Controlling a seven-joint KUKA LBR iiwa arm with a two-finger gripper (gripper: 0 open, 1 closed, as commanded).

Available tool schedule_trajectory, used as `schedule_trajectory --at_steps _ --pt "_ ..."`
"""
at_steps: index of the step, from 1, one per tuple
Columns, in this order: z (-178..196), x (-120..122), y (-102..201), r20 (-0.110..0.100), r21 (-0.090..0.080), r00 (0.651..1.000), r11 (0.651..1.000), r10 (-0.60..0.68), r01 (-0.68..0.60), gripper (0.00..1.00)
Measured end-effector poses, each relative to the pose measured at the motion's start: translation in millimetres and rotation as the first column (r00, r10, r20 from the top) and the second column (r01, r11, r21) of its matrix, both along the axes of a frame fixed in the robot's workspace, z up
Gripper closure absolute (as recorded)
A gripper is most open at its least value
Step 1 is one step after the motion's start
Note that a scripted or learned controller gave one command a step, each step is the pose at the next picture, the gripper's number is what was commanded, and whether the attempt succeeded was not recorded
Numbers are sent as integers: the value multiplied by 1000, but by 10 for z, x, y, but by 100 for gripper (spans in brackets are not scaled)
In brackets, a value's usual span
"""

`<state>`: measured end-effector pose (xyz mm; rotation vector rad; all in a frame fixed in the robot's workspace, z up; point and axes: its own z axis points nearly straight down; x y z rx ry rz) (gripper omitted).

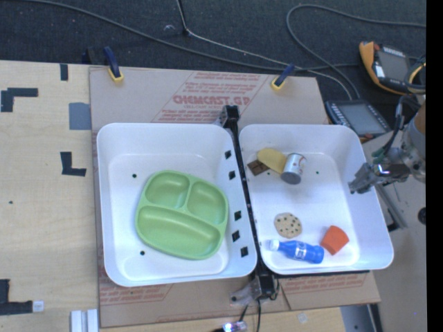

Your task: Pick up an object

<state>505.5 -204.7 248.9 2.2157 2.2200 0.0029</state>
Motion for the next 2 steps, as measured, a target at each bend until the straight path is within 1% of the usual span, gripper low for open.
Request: schedule_trajectory --at_steps 1,2 --pt "-136 33 582 -6 4 1000 1000 4 -4 100" --pt "-90 31 1074 -6 4 1000 1000 5 -5 100"
